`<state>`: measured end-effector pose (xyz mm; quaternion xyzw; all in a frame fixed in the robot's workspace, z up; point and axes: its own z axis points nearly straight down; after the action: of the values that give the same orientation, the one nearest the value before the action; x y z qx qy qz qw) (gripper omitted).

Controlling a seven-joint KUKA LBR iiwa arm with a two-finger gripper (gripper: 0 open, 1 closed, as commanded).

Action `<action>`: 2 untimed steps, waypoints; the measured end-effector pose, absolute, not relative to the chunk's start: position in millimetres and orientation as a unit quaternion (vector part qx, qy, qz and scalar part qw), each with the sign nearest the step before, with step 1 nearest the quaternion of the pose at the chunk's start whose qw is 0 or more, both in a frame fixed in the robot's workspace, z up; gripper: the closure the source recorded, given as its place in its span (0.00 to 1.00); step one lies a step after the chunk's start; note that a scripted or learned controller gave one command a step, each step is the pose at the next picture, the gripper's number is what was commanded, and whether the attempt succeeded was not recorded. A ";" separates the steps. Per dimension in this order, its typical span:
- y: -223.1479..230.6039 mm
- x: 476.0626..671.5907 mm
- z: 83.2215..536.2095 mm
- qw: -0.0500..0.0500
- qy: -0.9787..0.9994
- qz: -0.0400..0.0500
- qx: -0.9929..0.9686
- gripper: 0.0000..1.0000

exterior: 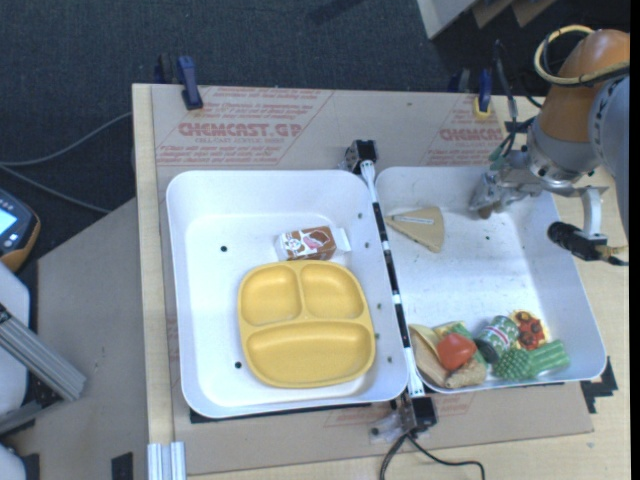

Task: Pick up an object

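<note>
Camera view looks down at a slant on the bench (250, 133), a board printed with red lettering that carries two shallow white bins side by side. In the left bin (190, 268) a yellow divided plate (305, 323) with three compartments lies near the front, and just behind it, touching or nearly touching its far rim, sits a small packet (310, 241) with a brown and red label. The right bin (560, 298) holds a tan wedge-shaped piece (420, 226) near its far left corner, lying flat and apart from everything else. At the front of this bin a cluster of toy food is pressed together: a red tomato-like piece (456, 350) on a tan piece, a dark green can-like item (494, 336), a green bumpy piece (528, 360), and a small colourful item (527, 326) behind it. The grey arm with its orange band (590, 78) reaches in from the right, and the tool (487, 200) hangs over the far edge of the right bin, to the right of the tan wedge and well apart from the food cluster. Whether the tool is apart or together I cannot tell, and nothing can be made out between its tips. Blue clamps (187, 80) grip the far edge of the board.
</note>
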<state>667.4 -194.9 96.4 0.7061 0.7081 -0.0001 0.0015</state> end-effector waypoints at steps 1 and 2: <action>-122.6 665.3 98.0 -0.004 0.709 -0.003 0.705 1.00; -109.4 599.4 87.9 0.002 0.706 0.001 0.708 1.00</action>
<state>599.4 -109.4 87.9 0.7080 0.7062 0.0009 0.0021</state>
